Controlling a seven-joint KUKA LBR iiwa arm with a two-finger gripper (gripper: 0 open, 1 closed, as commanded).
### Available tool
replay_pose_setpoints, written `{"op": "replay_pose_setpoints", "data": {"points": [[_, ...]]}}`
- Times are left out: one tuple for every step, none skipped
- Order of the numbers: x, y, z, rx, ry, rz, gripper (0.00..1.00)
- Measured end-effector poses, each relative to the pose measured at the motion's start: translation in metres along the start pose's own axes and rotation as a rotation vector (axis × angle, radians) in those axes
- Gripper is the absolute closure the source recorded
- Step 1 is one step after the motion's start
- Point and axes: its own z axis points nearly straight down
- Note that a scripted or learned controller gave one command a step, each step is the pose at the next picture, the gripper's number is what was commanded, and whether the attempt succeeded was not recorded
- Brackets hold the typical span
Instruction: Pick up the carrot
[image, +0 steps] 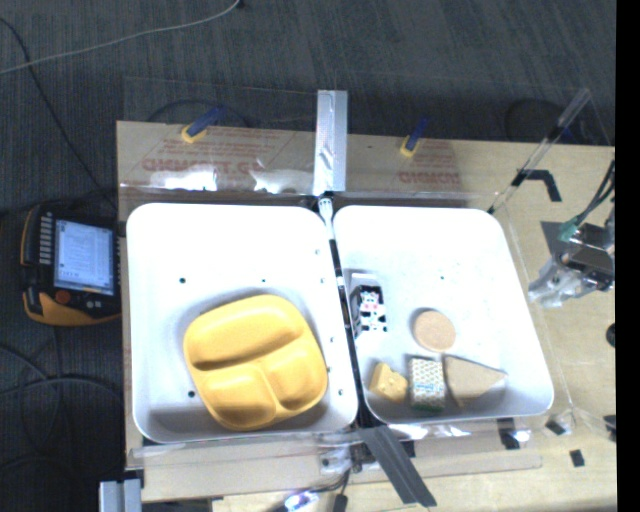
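Note:
The right bin (500, 250) holds a round, pale orange-tan disc (434, 329) lying flat near its middle; it is the only orange-toned piece there, and I cannot tell whether it is the carrot. Along that bin's front wall lie a yellow chunk (389, 381), a small green-patterned white box (427, 381) and a tan wedge (473, 377), close together. A small black-and-white printed item (369, 309) rests by the divider between the bins.
A yellow divided plate (256, 359) fills the front of the left bin (170, 240). A handheld screen unit (72, 265) sits off the bench to the left. Metal and clear plastic fittings (575, 262) stand on the bench to the right of the bins.

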Motion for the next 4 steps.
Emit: {"op": "replay_pose_setpoints", "data": {"points": [[0.002, 0.001, -0.007, 0.004, 0.000, -0.004, 1.00], [0.004, 0.002, -0.014, 0.008, 0.000, -0.008, 1.00], [0.006, 0.003, -0.022, 0.013, -0.001, -0.013, 1.00], [0.008, 0.004, -0.029, 0.017, -0.001, -0.017, 1.00]]}}
